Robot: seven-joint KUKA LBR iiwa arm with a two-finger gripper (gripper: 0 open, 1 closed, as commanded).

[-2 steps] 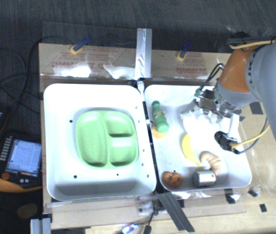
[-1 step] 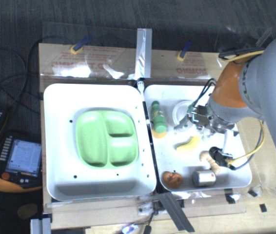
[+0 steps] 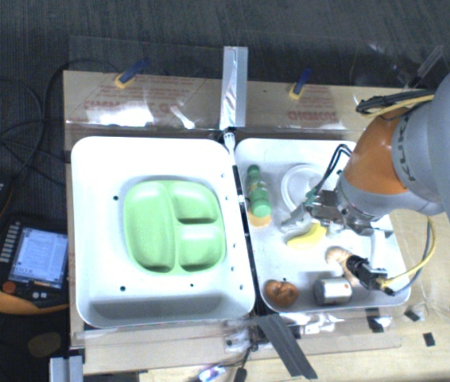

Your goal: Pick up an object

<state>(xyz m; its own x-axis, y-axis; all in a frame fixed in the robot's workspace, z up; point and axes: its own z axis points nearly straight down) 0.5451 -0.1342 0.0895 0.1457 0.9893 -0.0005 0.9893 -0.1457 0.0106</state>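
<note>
The gripper (image 3: 314,213) is lowered into the right bin (image 3: 266,261) directly over a yellow banana-like piece (image 3: 304,235), whose long axis runs left-right just below the tool; its grip state cannot be told.

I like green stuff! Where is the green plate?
The green plate lies in the middle of the left bin, across the divider from the green bottle.

Two white bins sit side by side on the tabletop (image 3: 82,102). The left bin (image 3: 98,173) holds a green divided tray (image 3: 176,225). In the right bin (image 3: 265,249), the claw (image 3: 312,213) hangs over a yellow piece (image 3: 306,235) (banana-like), near a green bottle (image 3: 257,193), brown ball (image 3: 281,293) and metal can (image 3: 335,290).
</note>
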